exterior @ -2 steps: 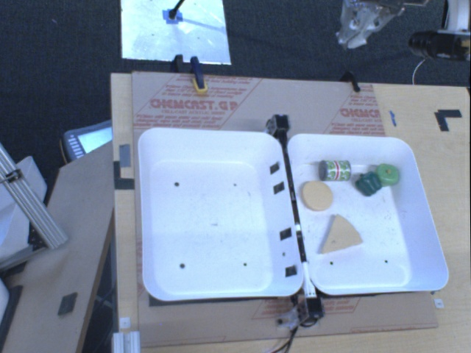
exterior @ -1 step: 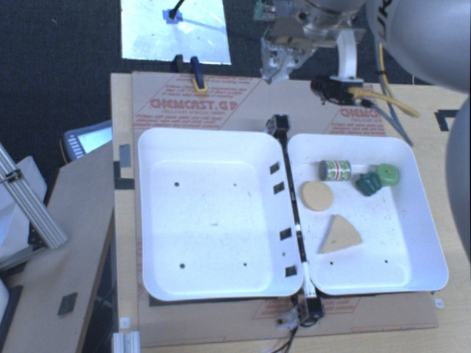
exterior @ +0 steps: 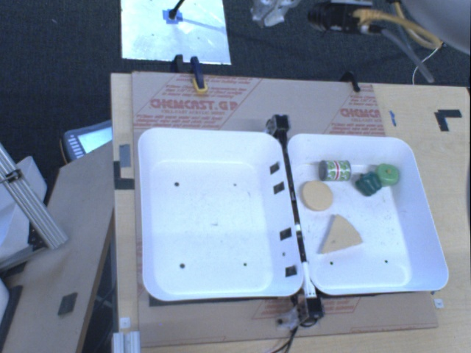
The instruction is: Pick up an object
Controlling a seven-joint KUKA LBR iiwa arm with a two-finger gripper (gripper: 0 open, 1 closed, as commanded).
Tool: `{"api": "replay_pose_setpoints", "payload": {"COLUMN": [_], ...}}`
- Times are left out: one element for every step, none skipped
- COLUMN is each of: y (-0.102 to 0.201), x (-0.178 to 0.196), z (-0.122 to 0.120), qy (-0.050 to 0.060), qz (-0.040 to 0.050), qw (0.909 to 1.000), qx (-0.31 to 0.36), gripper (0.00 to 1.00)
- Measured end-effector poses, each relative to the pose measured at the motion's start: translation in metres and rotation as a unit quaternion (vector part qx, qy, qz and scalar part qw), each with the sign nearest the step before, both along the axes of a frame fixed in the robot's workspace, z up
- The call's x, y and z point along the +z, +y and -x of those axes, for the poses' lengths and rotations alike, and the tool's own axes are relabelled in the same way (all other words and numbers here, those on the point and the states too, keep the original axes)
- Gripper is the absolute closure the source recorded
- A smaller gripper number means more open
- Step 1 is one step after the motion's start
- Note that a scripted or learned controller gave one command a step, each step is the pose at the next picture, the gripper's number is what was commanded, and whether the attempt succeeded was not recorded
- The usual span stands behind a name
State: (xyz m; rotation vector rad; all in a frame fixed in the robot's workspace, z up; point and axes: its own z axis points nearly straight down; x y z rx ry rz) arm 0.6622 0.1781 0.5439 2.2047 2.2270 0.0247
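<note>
Plywood bench [exterior: 412, 109], two white bins | gripper [exterior: 274, 2] hangs high above, finger state unreadable | right bin [exterior: 423, 219]: small can [exterior: 335, 170] lies sideways — light, rigid, rolls; grasp across its body.

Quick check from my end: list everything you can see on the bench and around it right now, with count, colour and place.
can: 1, green and red label, right bin, far part, lying on its side
green toy: 1, two-tone green, right bin, just right of the can
disc: 1, tan, right bin, near the divider
wedge: 1, tan, right bin, nearer than the disc
left bin: 1, white, left half of the bench
right bin: 1, white, right half of the bench
board: 1, brown with red lettering, under both bins
metal sheet: 1, silvery, on the floor beyond the bench
gripper: 1, pale, top edge, beyond the bins, nothing seen between its fingers
arm: 1, grey, top right corner
</note>
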Motion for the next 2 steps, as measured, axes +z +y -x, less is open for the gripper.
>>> {"api": "replay_pose_setpoints", "payload": {"y": [0.058,0.058], "x": [-0.082,-0.133], "z": [-0.006,0.105], "qy": [0.01,0.012], "qz": [0.0027,0.0032], "qw": [0.9999,0.9999], "qx": [-0.001,-0.001], "gripper": [1.0,1.0]}}
